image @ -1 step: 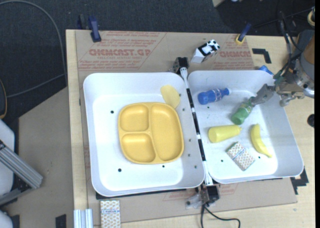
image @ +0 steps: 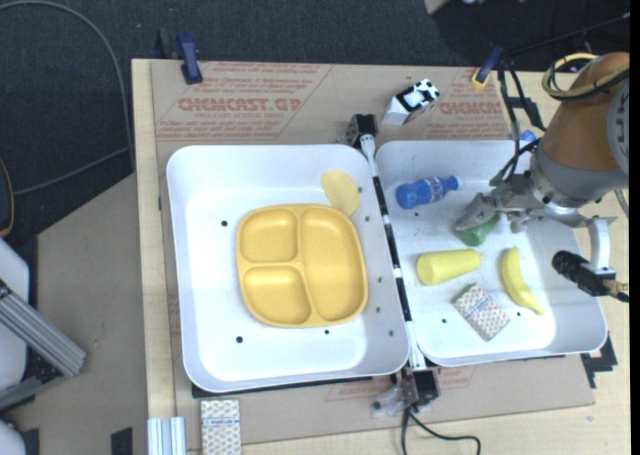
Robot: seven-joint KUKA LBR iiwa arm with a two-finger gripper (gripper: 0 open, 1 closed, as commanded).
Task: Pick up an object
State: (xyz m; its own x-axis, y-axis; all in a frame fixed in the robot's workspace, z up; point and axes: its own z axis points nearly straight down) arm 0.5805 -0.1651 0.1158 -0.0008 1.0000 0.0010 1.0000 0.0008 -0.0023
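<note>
In the right bin (image: 580,338), my gripper (image: 492,221) hangs low with its fingers spread open. A small green object (image: 477,234) lies just under and beside its left finger (image: 468,217), partly hidden by it. Around it lie a blue bottle (image: 425,190) to the left, a yellow cylinder (image: 447,265) below, a banana (image: 518,281) to the lower right, and a patterned packet (image: 482,311) near the front. Nothing is lifted off the bin floor.
The left bin (image: 200,243) holds a yellow divided plate (image: 300,265) and a small pale yellow piece (image: 341,190) by its right wall. A black-and-white object (image: 414,99) lies on the bench behind the bins. The arm's orange band (image: 585,133) rises over the right bin's far corner.
</note>
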